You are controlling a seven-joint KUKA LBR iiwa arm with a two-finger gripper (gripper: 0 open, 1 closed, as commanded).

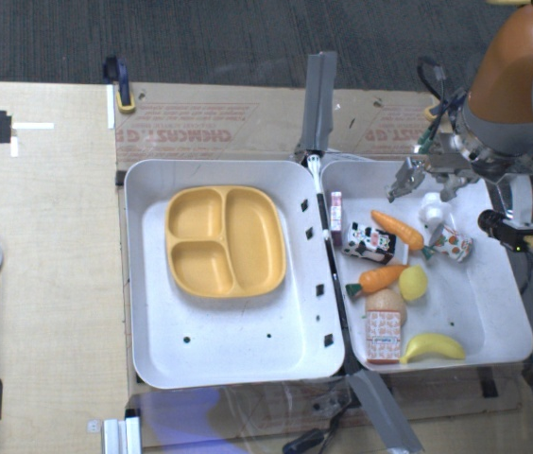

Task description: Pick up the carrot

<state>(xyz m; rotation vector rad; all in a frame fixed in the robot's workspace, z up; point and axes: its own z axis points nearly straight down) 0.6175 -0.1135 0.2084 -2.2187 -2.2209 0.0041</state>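
Observation:
Two orange carrots lie in the right bin (493, 320). The upper carrot (398, 228) slants down to the right, near the bin's middle. The lower carrot (381, 277) has a green stub at its left end and touches a yellow lemon (414, 284). My gripper (427, 185) hangs over the bin's far part, above and to the right of the upper carrot. Its fingers (402, 180) are spread open with nothing held between them. A small white object (432, 212) lies just below the gripper.
The right bin also holds a black-and-white carton (369, 244), a small patterned carton (453, 245), a tan box (385, 326), a banana (435, 348) and a pink stick (336, 208). A yellow divided plate (226, 241) sits in the left bin (238, 348).

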